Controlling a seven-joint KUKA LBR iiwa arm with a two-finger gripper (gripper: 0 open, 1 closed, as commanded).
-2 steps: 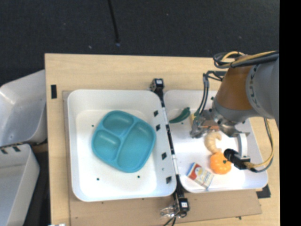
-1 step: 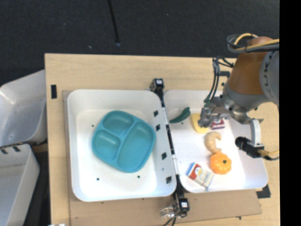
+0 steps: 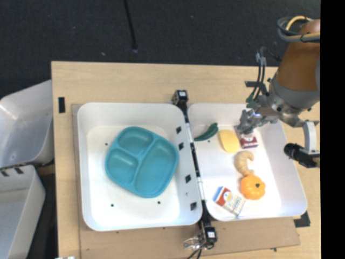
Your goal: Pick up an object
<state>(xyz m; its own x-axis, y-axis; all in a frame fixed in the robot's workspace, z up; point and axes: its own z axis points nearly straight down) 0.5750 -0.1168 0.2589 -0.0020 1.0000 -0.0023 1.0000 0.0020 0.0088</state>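
So, nearest the camera in my right-hand white plastic bin (image 3: 280, 161) there's a small red-and-white printed carton (image 3: 228, 199) lying flat by the front rim, and just behind it a little orange toy pumpkin (image 3: 253, 187). Behind that comes a pale tan croissant-shaped toy (image 3: 244, 161), then a yellow rounded lemon-like piece (image 3: 229, 141) with a green curved pepper-looking thing (image 3: 207, 132) off toward the divider. They're all loose and scattered, which I reckon is just how they got tipped in for grabbing.

The left white bin (image 3: 89, 161) holds a blue sectioned plastic plate (image 3: 142, 161) lying flat in the middle, probably a drop-off spot.

My pincer (image 3: 248, 124) hangs at the back of the right bin, pointing down over a small red-and-white packet (image 3: 249, 141) that sits just beside the lemon piece. That packet looks like my likeliest target, right under the tips. Whether the pincer is spread or pressed together, I honestly can't tell from here, and I see nothing clearly pinched in it. Everything sits on the light wooden worktop (image 3: 135, 82).
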